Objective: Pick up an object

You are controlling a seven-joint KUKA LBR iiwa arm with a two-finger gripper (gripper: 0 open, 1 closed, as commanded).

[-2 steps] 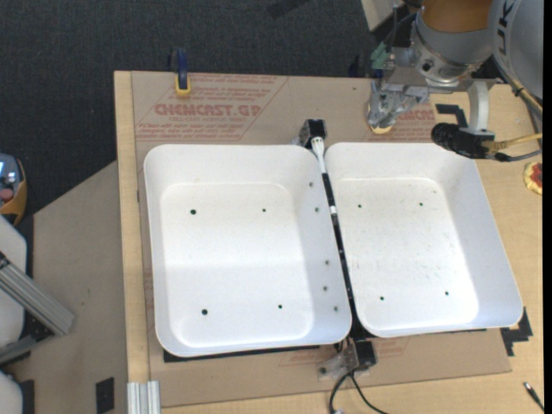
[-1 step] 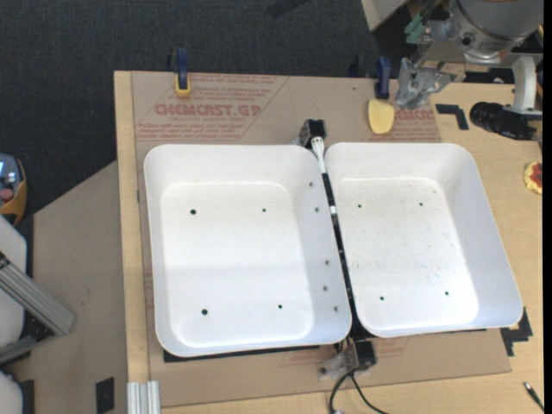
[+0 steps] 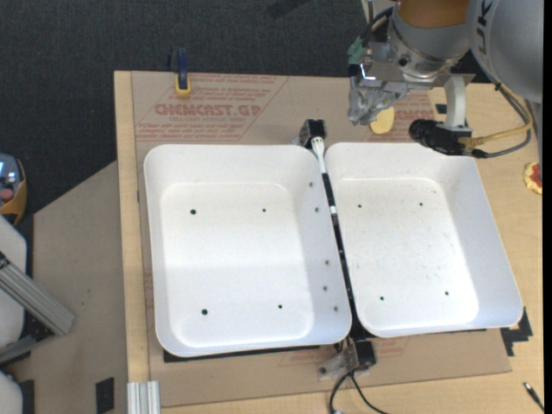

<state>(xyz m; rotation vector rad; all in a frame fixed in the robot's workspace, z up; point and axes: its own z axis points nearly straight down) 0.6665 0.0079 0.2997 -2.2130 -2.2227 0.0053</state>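
Cardboard-covered bench (image 3: 216,102); gripper (image 3: 369,115) above far rim of right bin (image 3: 414,147), small yellow object (image 3: 383,121) alongside, jaw state indiscernible. Probably lift stage; next, verifying hold.

2 bins, bare floors, 1 ridge down the middle.
Left bin (image 3: 233,248) and right bin (image 3: 414,240) both show bare white floor for a straight drop. The black bar (image 3: 333,222) along their meeting rims bars the crossing, and the gripper (image 3: 371,110) hangs over the board (image 3: 241,102) just beyond the right bin's far rim.
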